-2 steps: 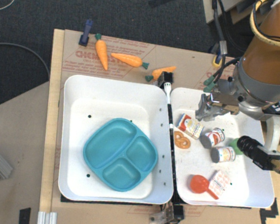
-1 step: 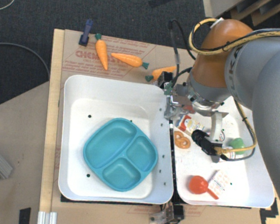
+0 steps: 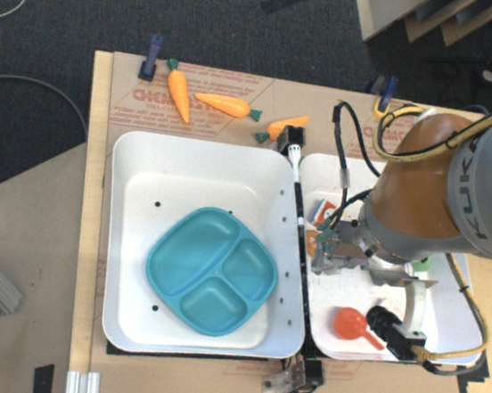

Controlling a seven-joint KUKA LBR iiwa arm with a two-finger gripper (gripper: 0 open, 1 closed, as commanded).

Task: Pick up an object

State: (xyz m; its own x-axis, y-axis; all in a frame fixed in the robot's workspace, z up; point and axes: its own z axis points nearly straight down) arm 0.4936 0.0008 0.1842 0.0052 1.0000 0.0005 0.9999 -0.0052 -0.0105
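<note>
A cardboard-topped bench (image 3: 196, 95) carries two white bins. The hand (image 3: 329, 251) hangs low in the right bin (image 3: 455, 317), grip state unclear. Best drop squarely over the orange scoop (image 3: 351, 324), lower right.

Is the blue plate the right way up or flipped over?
Right way up. The blue divided plate lies flat in the left bin, and its three hollow sections face up toward the camera.

A teal divided plate (image 3: 211, 270) lies in the white left bin (image 3: 126, 220). Three orange carrots (image 3: 179, 93) with green tips rest on the tan counter (image 3: 102, 127). An orange-red spoon (image 3: 353, 325) sits in the white right bin (image 3: 454, 326).
</note>
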